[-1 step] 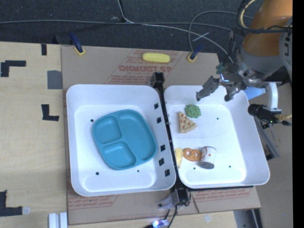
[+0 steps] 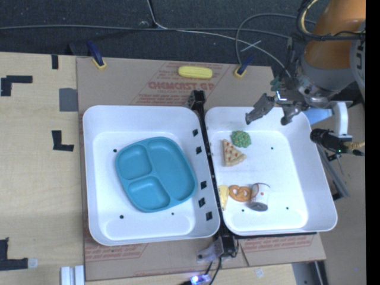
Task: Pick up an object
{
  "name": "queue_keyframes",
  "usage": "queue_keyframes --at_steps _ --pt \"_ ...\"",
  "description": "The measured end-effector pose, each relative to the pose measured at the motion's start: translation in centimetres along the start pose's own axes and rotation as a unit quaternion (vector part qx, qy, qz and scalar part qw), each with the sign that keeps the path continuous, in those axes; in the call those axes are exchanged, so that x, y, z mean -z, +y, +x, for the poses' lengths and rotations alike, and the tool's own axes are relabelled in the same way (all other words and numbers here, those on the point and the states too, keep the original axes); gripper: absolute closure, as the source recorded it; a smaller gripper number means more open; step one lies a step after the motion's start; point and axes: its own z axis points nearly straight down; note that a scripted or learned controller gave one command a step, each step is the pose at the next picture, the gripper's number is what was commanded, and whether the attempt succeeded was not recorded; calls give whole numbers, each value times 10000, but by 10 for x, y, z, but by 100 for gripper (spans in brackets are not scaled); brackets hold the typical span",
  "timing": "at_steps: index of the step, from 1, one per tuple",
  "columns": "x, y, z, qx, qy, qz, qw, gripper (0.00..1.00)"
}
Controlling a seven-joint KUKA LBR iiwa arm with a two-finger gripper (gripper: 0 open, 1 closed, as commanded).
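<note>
From my feed, the biggest things were the two white bins, the left bin (image 2: pixel 95 177) and the right bin (image 2: pixel 297 177), sitting side by side on a cardboard sheet (image 2: pixel 142 88). The arm (image 2: pixel 332 34) came in at the upper right. A blue tray (image 2: pixel 155 173) with three compartments lay tilted in the left bin.

The gripper (image 2: pixel 272 114) hung over the right bin's far edge with its two fingers (image 2: pixel 256 113) spread apart and nothing between them.

In the right bin I saw a pizza slice (image 2: pixel 231 152) near the middle, a green broccoli piece (image 2: pixel 240 138) touching its upper corner, a small can (image 2: pixel 259 197) lying on its side near the front, a pretzel (image 2: pixel 240 193) just beside the can, and a yellow bit (image 2: pixel 222 195) against the left wall.

A yellow banana (image 2: pixel 195 72) lay on the cardboard behind the bins.
</note>
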Motion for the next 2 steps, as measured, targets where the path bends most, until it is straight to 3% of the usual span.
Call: queue_keyframes --at_steps 2 --pt "-127 -1 0 -1 2 32 10000 0"
